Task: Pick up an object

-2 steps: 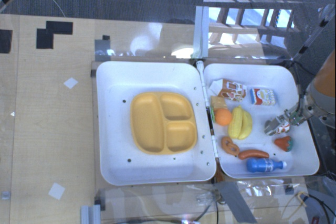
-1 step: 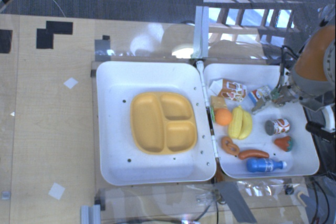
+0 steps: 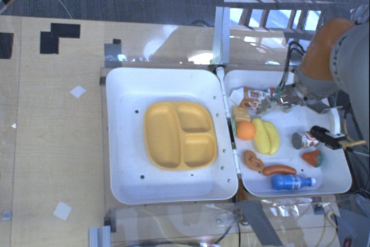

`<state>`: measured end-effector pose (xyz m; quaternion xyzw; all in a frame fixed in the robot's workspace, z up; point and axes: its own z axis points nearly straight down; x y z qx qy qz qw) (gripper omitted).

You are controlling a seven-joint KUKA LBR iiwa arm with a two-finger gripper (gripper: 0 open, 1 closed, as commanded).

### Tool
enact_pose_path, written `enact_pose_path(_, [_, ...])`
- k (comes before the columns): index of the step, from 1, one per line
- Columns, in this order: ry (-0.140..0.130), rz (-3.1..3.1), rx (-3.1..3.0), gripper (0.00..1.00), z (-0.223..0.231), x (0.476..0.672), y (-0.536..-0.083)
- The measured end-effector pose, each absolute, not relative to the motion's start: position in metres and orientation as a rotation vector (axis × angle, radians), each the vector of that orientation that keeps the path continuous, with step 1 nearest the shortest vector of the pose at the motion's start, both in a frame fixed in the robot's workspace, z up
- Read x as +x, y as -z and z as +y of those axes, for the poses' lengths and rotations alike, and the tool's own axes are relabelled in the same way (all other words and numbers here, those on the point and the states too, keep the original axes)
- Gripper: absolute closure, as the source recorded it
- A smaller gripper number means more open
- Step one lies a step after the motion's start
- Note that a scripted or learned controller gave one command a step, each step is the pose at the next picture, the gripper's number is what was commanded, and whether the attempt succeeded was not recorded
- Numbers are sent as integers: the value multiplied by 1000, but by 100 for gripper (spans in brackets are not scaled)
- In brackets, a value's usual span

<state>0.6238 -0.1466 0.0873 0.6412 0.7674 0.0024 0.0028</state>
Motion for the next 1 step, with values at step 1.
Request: enact_pose_path(1, [29, 2194, 2255, 0, -105, 647, -87])
